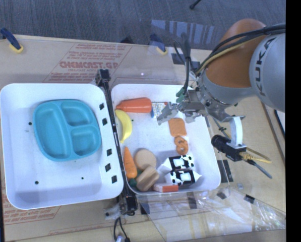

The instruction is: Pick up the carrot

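behind bread point(146, 168), carrot point(129, 163) half-hidden

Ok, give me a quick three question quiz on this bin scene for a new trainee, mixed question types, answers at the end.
1. True or false: the carrot lies in the same bin as the blue tray.
2. Which sits just above the carrot along the right bin's left wall? A) banana B) checkered cube C) pretzel
3. Fill in: the gripper hovers near the bin's ___ edge.

Key: 1 false; 2 A; 3 top

Arm point(241, 69) reaches from right — wrist bent down.
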You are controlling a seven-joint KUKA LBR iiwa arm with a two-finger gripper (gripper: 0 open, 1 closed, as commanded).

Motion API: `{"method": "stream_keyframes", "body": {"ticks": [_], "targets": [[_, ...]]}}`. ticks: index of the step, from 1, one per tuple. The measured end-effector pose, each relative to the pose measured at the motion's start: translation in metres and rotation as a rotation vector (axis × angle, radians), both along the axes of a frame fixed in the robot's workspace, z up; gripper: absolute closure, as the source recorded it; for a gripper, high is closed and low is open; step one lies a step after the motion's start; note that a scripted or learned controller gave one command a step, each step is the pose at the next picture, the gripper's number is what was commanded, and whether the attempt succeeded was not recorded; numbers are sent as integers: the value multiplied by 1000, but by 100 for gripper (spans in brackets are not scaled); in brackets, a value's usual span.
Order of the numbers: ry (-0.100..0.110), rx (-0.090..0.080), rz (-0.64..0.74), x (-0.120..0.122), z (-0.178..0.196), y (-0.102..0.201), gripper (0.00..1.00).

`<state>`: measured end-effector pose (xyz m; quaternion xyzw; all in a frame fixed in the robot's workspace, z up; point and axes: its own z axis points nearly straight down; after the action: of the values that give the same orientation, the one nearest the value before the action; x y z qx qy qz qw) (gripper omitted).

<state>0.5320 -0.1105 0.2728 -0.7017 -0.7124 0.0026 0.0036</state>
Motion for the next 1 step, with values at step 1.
{"method": "stream_keyframes", "body": {"ticks": [1], "targets": [[3,2,221,8,-84,69,0]]}}
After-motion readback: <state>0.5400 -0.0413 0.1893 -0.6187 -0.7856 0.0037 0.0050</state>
